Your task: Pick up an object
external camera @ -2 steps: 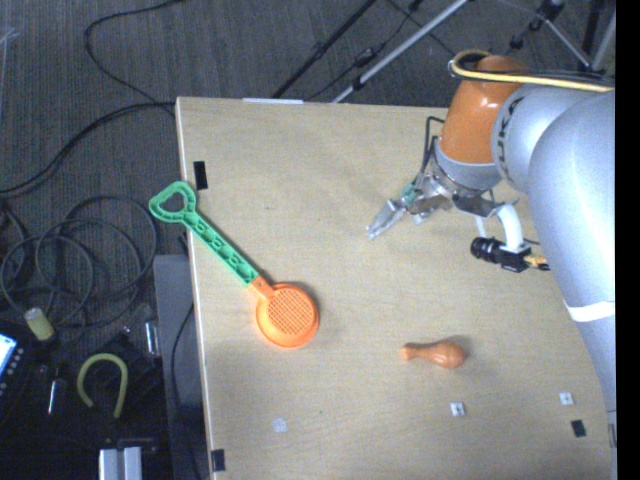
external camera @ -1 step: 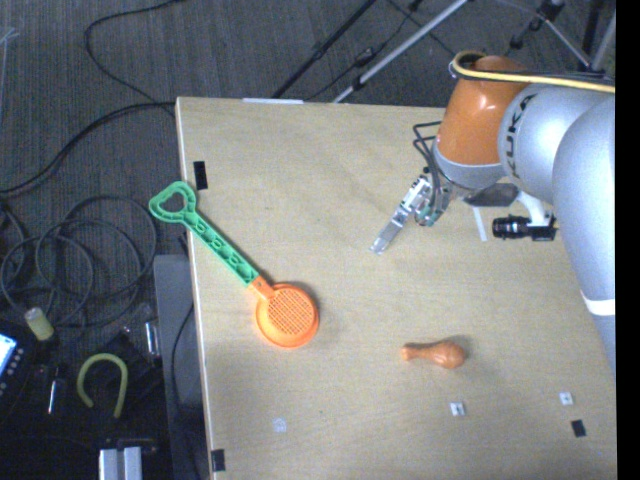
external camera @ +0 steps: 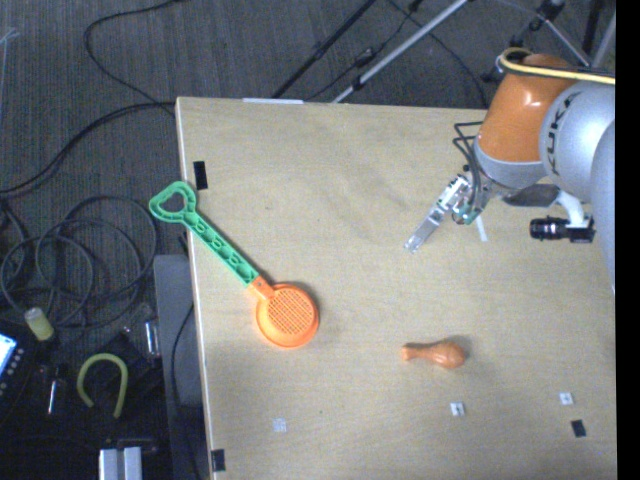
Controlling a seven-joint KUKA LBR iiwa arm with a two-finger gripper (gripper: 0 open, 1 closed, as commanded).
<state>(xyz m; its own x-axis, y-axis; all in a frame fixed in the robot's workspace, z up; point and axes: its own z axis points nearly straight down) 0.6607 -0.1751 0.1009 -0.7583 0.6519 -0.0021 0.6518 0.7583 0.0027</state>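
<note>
A sieve-like paddle lies flat on the tan board (external camera: 340,158), its orange round head (external camera: 287,315) at centre left and its green handle (external camera: 212,239) running up-left past the board's edge. A small orange drumstick-shaped object (external camera: 436,353) lies lower right of centre. My gripper (external camera: 447,220) hangs at the right, under the orange wrist band (external camera: 520,108), up and to the right of the drumstick and well apart from both objects. Nothing is seen held in it.
The board's left edge (external camera: 190,268) drops off to a dark carpet with cables (external camera: 60,258) and a green U-shaped item (external camera: 103,378). Tripod legs (external camera: 430,18) cross behind the far edge. Small black and white markers (external camera: 457,408) dot the board's lower right.
</note>
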